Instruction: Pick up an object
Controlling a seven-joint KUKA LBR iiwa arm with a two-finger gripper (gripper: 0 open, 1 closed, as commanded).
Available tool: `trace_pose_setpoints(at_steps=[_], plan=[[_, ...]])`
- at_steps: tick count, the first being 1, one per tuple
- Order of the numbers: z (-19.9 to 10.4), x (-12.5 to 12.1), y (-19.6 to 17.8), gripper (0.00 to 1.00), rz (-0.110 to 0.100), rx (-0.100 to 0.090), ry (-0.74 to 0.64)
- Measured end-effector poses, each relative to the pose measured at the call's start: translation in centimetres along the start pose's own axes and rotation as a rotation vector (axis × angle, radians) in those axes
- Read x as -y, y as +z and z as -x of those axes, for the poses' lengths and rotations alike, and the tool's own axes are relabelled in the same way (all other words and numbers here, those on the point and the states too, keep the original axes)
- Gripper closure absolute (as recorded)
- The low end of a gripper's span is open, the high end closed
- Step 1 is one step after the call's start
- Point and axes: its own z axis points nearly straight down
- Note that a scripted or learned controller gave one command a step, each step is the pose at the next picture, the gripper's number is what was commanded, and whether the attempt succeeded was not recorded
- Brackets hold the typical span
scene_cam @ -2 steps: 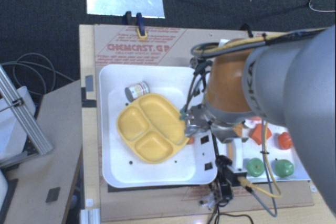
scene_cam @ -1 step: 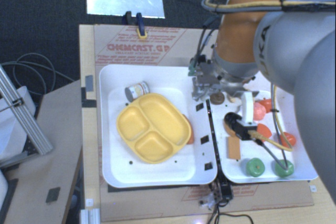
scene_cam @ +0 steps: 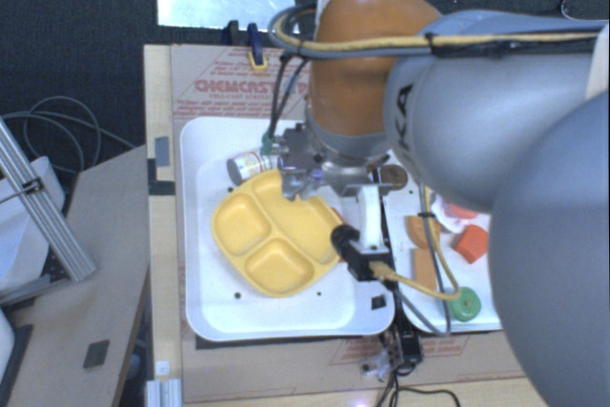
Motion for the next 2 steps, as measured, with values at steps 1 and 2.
trace_pose_setpoints(at_steps=[1,2], plan=[[8.2,-6.0,-0.2,1.00,0.003,0.005,0.019],[0.2,-1.3,3.6,1.00,-0.007,-0.001,0.002]])
